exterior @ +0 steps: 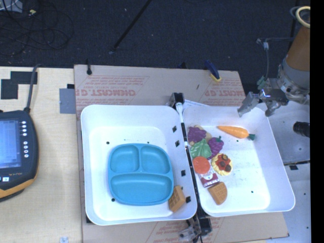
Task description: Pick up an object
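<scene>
My gripper (259, 105) hangs above the far right corner of the right bin (273, 186), its two fingers spread open with nothing between them. Below and left of it an orange carrot (234, 131) lies in the right bin. Along that bin's left side sit purple grapes (196, 133), a green leafy piece (201, 149), a purple piece (216, 145), a red tomato (200, 164), a small pizza slice (222, 164), a red-and-white carton (208, 178) and a brown bread piece (218, 192).
The left bin (96, 130) holds a blue divided plate (139, 174) and a tan cracker piece (177, 198) by its near right corner. A teach pendant (15, 151) lies on the bench at far left. A divider clip (177, 101) joins the bins.
</scene>
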Controlling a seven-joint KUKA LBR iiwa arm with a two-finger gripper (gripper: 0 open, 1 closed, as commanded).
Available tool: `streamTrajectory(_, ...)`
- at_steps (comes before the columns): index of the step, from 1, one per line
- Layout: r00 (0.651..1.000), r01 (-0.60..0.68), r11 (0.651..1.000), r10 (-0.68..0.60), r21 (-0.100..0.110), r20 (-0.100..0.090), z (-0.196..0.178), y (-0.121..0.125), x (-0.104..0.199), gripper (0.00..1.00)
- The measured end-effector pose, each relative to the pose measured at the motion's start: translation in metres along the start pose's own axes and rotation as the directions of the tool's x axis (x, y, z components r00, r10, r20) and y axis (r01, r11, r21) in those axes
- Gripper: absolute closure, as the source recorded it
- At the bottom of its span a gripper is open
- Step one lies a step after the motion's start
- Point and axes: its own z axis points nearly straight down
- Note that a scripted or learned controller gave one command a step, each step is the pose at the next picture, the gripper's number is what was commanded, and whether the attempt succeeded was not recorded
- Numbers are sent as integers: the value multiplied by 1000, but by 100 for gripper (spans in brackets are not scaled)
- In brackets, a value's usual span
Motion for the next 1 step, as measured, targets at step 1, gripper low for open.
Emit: streamTrajectory(1, 1000, 3, 1000, -3, 13, -5, 116, -29, 56, 0)
